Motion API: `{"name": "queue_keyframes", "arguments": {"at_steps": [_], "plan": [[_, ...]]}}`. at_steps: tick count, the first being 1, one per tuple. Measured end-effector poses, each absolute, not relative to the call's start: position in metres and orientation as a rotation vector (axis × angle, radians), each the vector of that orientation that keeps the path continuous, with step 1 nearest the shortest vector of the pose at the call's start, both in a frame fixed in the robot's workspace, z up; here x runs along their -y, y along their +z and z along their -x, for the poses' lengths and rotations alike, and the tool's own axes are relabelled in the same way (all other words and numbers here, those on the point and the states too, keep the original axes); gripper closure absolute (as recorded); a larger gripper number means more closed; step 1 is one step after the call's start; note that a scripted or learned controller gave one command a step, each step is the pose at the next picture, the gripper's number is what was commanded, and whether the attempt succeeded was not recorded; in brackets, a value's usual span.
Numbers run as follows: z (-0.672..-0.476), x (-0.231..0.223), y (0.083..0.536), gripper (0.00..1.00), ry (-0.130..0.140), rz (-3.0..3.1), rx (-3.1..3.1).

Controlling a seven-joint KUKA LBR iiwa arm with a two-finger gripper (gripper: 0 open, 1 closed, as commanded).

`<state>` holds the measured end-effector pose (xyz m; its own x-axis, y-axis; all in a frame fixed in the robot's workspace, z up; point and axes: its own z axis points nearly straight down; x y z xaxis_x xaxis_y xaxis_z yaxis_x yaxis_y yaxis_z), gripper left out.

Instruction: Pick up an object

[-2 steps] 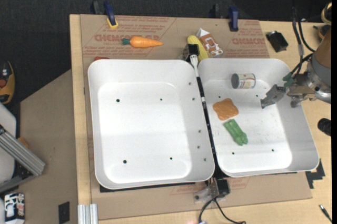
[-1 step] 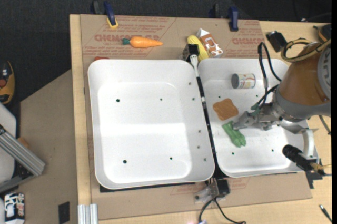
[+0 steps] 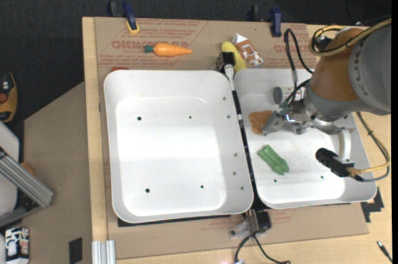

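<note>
Counter [image 3: 94,163], right bin [image 3: 308,191]: brown chunk [image 3: 258,121] lies just beside hand [image 3: 277,123], on its left-edge side. Green piece [image 3: 273,159] lies nearer the front edge. Hand open or closed: can't tell.

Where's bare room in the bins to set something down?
Left bin: whole floor bare. Right bin: free strip along the near wall, below the green piece. Crowded: its middle, where the gripper sits by the brown piece; also the board behind, with carrot and corn.
</note>
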<state>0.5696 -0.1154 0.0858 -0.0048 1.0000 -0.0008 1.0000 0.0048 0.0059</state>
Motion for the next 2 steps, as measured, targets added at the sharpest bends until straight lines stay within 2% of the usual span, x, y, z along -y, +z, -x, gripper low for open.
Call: {"name": "queue_keyframes", "arguments": {"at_steps": [1,2], "plan": [[-0.627,0.092,0.085,0.0,0.006,-2.213,-2.224],[-0.644,0.127,0.082,0.0,-0.015,-2.237,-2.226]]}}
